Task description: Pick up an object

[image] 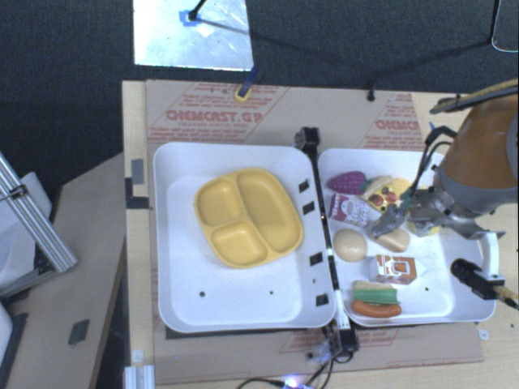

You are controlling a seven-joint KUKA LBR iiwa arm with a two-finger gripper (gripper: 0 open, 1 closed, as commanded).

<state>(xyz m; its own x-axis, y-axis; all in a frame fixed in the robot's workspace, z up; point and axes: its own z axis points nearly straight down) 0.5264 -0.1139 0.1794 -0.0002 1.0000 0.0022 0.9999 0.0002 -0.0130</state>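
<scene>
Clearly the gripper (388,224) sits low in the right bin (466,298) because the toy foods cluster there, over a pale tan piece (392,241) beside the cream egg (350,245) (whether its fingers are spread or pinching, I cannot tell), while the yellow tray (247,215) fills the left bin (182,286)

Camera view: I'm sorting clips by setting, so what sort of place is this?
Probably a robotics lab grasping bench: two white bins side by side, a yellow divided tray in one, toy food such as a carrot in the other, the arm's hand over them.
</scene>
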